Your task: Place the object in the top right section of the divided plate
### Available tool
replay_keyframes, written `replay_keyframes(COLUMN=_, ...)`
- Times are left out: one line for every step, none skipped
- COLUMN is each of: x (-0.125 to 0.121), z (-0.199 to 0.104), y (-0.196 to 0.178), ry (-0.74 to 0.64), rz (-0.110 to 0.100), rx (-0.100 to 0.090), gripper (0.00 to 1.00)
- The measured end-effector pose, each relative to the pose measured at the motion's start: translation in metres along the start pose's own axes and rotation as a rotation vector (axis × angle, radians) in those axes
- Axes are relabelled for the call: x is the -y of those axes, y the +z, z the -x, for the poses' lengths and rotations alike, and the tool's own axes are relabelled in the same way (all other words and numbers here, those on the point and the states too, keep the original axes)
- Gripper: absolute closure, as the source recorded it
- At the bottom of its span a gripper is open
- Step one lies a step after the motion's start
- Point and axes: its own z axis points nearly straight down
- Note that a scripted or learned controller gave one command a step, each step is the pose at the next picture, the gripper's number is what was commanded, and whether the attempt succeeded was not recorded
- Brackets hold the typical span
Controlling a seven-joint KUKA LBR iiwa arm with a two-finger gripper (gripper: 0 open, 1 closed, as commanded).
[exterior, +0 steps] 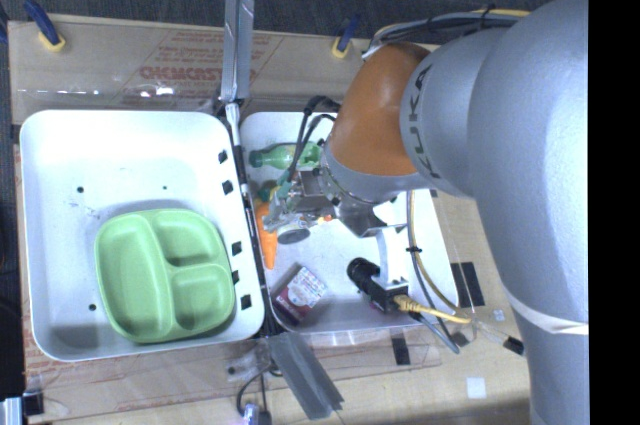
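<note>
**Claw low in right bin, plate off to the left**

My claw (290, 213) hangs over the right bin (425, 213), above the orange carrot-like piece (268, 243) by the divider. Its long axis runs up-down in view. Can't tell how my claw stands or whether it grips anything. The green divided plate (165, 273) sits in the left bin (60, 163); its top right section lies leftward of me.

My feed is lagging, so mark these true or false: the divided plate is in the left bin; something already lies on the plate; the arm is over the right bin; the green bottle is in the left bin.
1. The divided plate is in the left bin: true.
2. Something lies on the plate: false, its sections are bare.
3. The arm is over the right bin: true.
4. The green bottle is in the left bin: false, it lies in the right bin.
</note>
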Motion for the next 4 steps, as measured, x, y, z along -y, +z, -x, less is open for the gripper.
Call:
replay_keyframes(x=0.034, z=-0.092, y=-0.053, ry=0.075, rz=-0.001, rx=-0.001, gripper=1.0)
replay_keyframes(x=0.033, z=-0.133, y=0.036, ry=-0.082, rz=-0.005, rx=0.002, gripper=1.0)
replay_keyframes(x=0.033, z=-0.132, y=0.027, ry=-0.084, rz=-0.009, rx=0.002, gripper=1.0)
replay_keyframes(x=0.033, z=-0.132, y=0.027, ry=-0.085, rz=-0.008, rx=0.003, gripper=0.0)
